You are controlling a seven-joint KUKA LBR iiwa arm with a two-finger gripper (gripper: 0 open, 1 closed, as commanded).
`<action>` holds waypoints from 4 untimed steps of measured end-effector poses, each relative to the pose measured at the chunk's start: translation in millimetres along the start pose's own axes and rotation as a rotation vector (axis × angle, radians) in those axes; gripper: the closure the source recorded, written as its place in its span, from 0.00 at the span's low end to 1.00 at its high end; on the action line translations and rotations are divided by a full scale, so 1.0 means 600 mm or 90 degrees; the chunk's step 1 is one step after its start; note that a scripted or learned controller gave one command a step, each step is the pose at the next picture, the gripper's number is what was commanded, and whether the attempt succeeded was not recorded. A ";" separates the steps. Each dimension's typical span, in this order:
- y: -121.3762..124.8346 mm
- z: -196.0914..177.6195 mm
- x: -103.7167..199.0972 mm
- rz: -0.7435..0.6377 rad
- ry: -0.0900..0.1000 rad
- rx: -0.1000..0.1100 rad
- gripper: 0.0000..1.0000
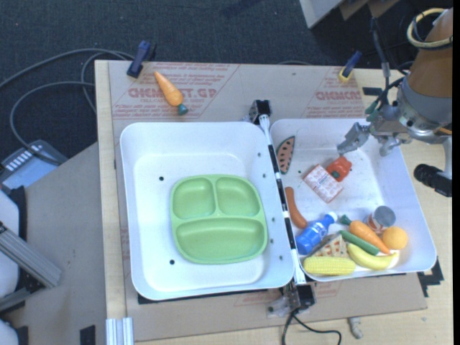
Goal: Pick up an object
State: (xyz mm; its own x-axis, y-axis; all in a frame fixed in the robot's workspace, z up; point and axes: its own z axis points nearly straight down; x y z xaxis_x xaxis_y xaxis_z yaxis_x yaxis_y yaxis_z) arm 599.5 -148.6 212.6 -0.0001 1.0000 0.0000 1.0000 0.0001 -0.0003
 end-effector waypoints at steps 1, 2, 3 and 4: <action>0.031 0.207 -0.021 0.000 -0.002 -0.004 0.00; 0.035 0.187 -0.020 0.000 -0.003 -0.009 1.00; 0.042 0.208 0.033 0.000 -0.001 -0.004 1.00; -0.160 0.209 0.011 0.001 -0.002 -0.004 1.00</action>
State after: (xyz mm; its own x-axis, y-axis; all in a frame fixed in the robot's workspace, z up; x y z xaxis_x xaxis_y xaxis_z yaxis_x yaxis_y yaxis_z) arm 503.5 -142.3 87.5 0.0016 1.0000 -0.0036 1.0000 -0.0016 0.0059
